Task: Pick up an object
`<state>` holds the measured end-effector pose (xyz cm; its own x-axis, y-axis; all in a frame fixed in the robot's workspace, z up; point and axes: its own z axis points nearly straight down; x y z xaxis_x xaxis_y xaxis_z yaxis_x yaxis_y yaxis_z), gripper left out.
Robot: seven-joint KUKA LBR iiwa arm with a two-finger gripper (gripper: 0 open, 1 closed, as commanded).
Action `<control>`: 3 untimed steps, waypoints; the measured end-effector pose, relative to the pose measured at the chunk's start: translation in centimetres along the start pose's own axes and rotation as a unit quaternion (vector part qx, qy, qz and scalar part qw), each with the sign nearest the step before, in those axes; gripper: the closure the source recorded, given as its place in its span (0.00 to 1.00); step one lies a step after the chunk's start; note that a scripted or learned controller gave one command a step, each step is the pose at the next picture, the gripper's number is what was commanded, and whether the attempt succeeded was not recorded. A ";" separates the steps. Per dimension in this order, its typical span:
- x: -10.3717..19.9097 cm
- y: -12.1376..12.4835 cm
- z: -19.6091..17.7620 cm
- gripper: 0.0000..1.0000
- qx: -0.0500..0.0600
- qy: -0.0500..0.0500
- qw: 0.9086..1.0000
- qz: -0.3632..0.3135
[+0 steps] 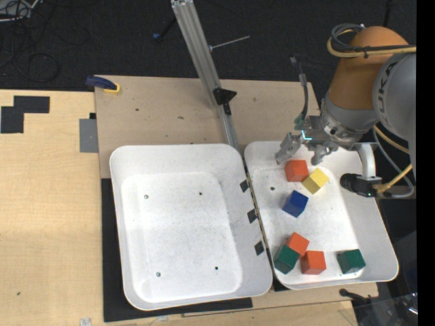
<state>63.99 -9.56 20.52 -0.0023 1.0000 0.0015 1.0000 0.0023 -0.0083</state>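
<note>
The orange cube (296, 170) I am watching sits near the back of the right bin (380, 250), touching a yellow cube (316, 180) on its right. My gripper (302, 152) hangs just above it, fingers spread apart with nothing between them. A blue cube (295, 203) lies just in front of the pair. Toward the bin's front edge I see a cluster: a second orange cube (298, 242), a green cube (287, 258) and a third orange cube (313, 261), with another green cube (351, 261) set apart to the right. The left bin (129, 182) adjoins it.
</note>
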 end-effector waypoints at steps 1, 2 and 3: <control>0.0 0.1 -0.3 0.00 -0.002 0.000 1.000 0.000; -0.2 -0.3 6.1 0.00 0.001 0.000 1.000 0.001; -0.4 -0.3 11.1 0.00 -0.002 -0.002 1.000 0.003</control>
<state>63.63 -9.92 9.40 0.0039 1.0000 -0.0024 1.0000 -0.0039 -0.0043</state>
